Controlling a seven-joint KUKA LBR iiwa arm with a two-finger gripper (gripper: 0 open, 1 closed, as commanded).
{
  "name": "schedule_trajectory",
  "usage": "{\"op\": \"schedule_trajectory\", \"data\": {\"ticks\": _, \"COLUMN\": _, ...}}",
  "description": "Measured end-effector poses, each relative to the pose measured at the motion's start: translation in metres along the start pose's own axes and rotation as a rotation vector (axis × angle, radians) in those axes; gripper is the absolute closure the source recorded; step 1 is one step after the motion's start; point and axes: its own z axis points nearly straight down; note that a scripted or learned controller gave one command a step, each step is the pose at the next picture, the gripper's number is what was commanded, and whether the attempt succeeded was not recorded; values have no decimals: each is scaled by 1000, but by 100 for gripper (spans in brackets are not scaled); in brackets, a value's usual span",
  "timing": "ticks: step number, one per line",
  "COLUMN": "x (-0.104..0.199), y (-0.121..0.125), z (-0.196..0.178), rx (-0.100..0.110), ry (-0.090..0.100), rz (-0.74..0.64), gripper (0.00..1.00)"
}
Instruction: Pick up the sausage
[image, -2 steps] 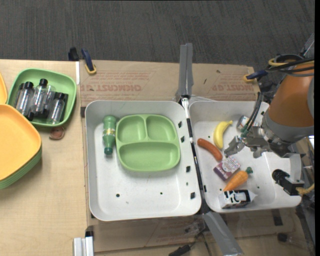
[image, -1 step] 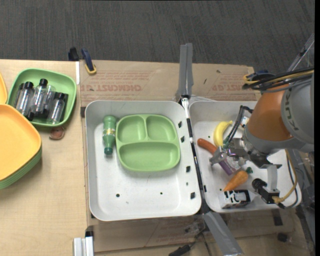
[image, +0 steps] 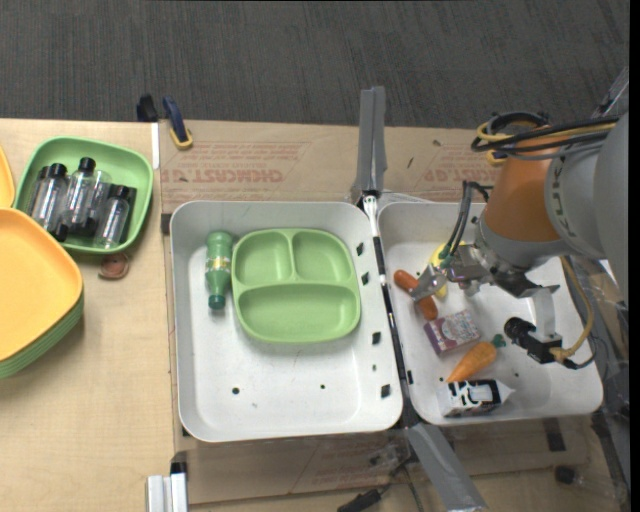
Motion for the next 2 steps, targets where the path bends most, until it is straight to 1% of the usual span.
{"op": "schedule_trajectory", "data": {"ticks": 1, "x": -2, "y": -1, "z": -8, "rx": 1, "ry": -1, "rz": 4, "gripper": 100}}
{"op": "schedule_trajectory", "data": {"ticks": 2, "x": 10, "y": 55, "z": -100, "rx": 0, "ry": -2, "rz": 170, "gripper": 100}}
